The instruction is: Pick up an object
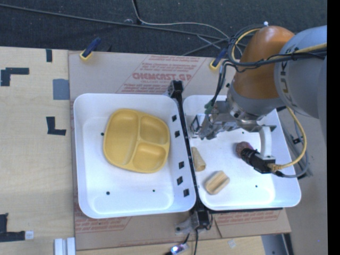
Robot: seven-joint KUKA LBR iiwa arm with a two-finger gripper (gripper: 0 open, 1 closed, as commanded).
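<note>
Tan and elongated, perhaps wood or bread, the tan piece [198, 159] is lying flat in the right bin [287, 198]. It is sitting close to the bin's left wall, beside the black divider [183, 142] that is running between the two bins. Its long axis is running almost parallel to that divider, only a little tilted: one end is pointing to the far side of the bench and slightly left, the other end to the near side and slightly right. The gripper [203, 127] is hanging over the same bin, just beyond the far end of the piece, so the piece is lying on the near side of the gripper, near to it but apart from it. From this angle the gripper is looking dark and tangled, and I cannot tell if it is standing wide or narrow. A second tan block [217, 182] is resting further to the near side and to the right; its long axis is slanting from near-left to far-right, and it is not touching the first piece. The grey and orange arm [265, 62] is reaching in from the right. In the left bin [127, 195] a yellow plate [136, 140] with three compartments is lying, well apart from the gripper.
</note>
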